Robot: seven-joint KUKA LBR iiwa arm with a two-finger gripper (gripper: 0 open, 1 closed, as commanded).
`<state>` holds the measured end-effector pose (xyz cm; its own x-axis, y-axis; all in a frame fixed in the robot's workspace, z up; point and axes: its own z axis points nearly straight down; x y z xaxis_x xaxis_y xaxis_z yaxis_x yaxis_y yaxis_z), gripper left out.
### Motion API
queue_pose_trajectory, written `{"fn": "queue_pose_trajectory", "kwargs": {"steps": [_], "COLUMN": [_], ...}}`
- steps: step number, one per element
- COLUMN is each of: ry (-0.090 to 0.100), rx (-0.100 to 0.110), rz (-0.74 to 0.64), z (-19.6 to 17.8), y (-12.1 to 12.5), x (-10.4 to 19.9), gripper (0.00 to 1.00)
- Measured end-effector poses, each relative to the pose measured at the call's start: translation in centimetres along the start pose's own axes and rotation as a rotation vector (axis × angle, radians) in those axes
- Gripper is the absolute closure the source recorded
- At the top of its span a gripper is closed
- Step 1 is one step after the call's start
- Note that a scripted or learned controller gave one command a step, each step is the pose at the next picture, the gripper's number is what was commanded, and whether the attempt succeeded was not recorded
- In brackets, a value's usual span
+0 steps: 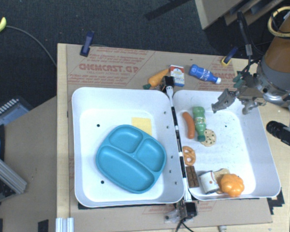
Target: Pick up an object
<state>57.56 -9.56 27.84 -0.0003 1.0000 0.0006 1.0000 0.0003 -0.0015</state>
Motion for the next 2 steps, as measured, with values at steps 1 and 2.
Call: {"fn": "queue_pose_trajectory", "kwargs": {"steps": [1, 2], "ry": [0.000, 0.000], "rx": [0.002, 0.002], "rz": [-0.001, 0.001], "z": [6.6, 18.5], "y": [4.0, 5.3], "x": [0.7, 0.3], "gripper": [0.00, 0.00]}}
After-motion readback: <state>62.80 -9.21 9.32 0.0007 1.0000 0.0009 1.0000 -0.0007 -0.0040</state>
